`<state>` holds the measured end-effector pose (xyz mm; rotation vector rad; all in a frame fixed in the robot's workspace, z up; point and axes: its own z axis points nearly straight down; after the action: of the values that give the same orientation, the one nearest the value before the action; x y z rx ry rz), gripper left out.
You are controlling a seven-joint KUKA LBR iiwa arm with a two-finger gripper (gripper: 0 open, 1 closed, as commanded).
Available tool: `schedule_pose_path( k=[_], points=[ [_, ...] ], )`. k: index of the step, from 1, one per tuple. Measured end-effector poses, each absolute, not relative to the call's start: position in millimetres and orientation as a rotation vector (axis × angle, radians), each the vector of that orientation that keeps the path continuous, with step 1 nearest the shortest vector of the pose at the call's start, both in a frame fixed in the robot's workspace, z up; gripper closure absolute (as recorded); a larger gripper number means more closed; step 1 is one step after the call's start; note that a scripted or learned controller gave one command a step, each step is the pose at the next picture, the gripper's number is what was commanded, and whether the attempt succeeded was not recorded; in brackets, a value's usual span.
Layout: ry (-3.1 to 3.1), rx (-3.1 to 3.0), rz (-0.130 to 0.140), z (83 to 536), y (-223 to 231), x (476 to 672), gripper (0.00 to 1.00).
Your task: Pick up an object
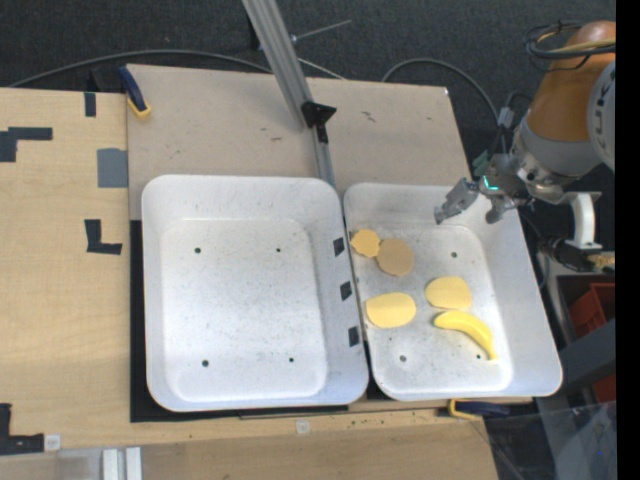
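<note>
Camera view: curved yellow banana (467,330) lies in right bin (530,368); end effector (472,204) hangs released, grasping nothing.

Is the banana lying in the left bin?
No, the banana lies in the right bin, near its front right corner, beside three other yellowish items.

A bare white bin (240,288) sits left of its twin, with a slanted aluminium bar (275,43) and black bracket (318,115) above, a blue-yellow clamp (134,92) upper left, and grey tape patches (112,166).
</note>
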<state>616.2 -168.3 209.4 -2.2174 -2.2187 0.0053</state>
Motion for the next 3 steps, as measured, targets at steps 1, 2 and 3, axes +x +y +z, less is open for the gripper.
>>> schedule_pose_path(
  k=[1, 2, 3],
  points=[
    [-2.223, -2.219, 0.002, 212.4, -168.3, 617.2, 0.00],
    [-2.220, -2.215, 0.008, 148.4, -163.1, 617.6, 0.00],
    [-2.221, -2.220, 0.003, 95.8, -162.1, 617.1, 0.00]
  ],
)
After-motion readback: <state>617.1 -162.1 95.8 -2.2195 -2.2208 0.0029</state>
